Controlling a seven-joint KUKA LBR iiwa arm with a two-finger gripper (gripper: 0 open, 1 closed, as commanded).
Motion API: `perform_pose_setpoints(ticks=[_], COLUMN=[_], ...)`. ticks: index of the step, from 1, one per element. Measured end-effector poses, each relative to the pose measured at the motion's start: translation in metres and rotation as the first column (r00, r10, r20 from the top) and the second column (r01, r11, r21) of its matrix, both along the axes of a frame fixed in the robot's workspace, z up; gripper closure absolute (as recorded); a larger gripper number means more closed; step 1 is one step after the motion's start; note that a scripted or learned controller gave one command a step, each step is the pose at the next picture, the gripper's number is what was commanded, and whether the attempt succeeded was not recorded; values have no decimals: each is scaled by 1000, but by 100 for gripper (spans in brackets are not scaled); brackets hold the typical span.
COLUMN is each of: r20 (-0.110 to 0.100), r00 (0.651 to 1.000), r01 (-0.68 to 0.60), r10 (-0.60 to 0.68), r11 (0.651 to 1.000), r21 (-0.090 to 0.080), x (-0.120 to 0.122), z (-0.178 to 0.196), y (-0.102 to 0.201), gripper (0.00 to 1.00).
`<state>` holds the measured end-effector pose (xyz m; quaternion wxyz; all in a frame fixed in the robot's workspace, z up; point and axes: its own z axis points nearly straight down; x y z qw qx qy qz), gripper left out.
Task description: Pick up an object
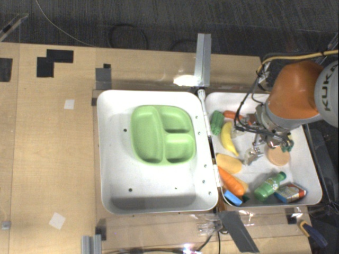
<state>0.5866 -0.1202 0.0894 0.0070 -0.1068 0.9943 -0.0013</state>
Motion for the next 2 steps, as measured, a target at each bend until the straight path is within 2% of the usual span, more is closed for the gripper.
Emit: perform_pose_setpoints(ticks=[1,2], r20=[1,8], r00=[999,975], r01=[51,221], r10=[-51,-221], r11=[999,975], r21=[0,3], x=[-15,-70], z=[1,2], y=[28,32], gripper=[0,0])
